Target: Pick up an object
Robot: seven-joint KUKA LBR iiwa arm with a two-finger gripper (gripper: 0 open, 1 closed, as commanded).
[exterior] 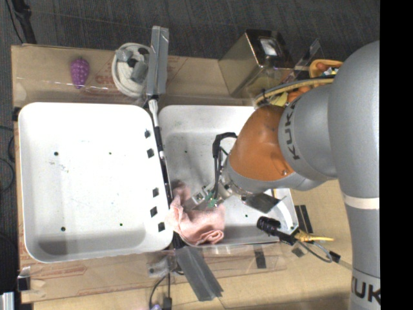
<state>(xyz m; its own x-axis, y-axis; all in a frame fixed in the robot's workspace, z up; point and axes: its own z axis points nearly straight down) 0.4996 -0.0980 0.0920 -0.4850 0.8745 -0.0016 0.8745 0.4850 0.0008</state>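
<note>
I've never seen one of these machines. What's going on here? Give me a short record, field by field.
arm: grey with an orange band, reaching in from the right
tool: low in the right bin, at the pink cloth
pink cloth: crumpled in the right bin's near-left corner
left bin: white, shallow
purple object: on the bench beyond the left bin

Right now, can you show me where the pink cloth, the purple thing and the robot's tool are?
pink cloth [199, 222]: camera view, on its bunched middle.
purple thing [79, 72]: camera view, on its body.
tool [210, 197]: camera view, at its tip, just over the cloth.
</note>
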